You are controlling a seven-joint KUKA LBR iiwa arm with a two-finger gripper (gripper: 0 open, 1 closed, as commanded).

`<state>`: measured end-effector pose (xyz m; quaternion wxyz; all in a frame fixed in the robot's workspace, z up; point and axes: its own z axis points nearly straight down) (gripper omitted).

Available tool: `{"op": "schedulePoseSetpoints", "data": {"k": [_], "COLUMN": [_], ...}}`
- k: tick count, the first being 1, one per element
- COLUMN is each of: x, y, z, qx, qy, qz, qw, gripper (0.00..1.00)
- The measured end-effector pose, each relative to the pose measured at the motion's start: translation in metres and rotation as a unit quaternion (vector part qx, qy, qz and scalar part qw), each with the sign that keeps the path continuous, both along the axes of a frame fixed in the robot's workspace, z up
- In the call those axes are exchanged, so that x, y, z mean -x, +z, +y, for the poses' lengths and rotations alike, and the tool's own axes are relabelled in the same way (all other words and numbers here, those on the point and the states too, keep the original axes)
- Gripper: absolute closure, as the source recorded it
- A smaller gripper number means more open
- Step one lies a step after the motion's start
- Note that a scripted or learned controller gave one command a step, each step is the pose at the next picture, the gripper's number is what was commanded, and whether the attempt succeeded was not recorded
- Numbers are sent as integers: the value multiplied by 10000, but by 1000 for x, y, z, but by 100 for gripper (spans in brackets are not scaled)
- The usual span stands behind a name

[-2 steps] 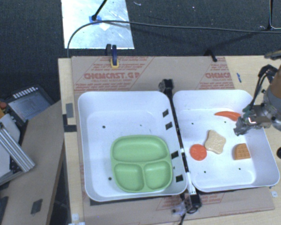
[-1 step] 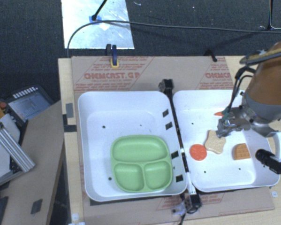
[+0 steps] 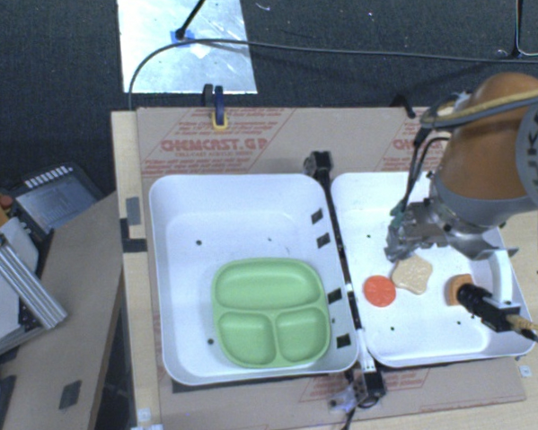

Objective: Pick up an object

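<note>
In the left bin [image 3: 177,259], a green divided plate [image 3: 271,311] lies flat toward the near side, three compartments facing up. Nothing rests on it, and it sits well apart from the arm's working area. A black divider strip [image 3: 335,242] runs between this bin and the right bin [image 3: 367,204].

In the right bin, going rightward from that divider, a round orange-red slice [image 3: 379,291] lies on the white floor. Just beside it, to its right and slightly farther back, lies a pale beige toast-like piece [image 3: 412,275]; the two look close to touching, though contact cannot be confirmed. Farther right again sits a small tan-orange round item [image 3: 456,290], next to a black cable fitting.

The gripper [image 3: 410,238] hangs low over the beige piece, just behind and above it, under the grey wrist of the arm [image 3: 495,157]. From this angle the tool is a grey cluster, and whether it is spread or closed cannot be told; nothing shows clamped in it.

Judged from this, the pick is at the approach or descent stage. All three items in the right bin appear to lie on the floor, none lifted. Closing on a target, most likely the beige piece, and raising it clear remain to be done.
</note>
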<state>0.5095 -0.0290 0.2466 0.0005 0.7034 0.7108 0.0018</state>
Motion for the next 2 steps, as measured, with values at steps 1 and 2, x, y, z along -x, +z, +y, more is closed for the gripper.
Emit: {"op": "schedulePoseSetpoints", "data": {"k": [1,2], "x": [-7,-12], "y": [-14,-25], "z": [51,109], "qx": [1,-2], "qy": [-6,0], "qz": [13,13], "qw": [10000,10000], "gripper": [100,100]}}
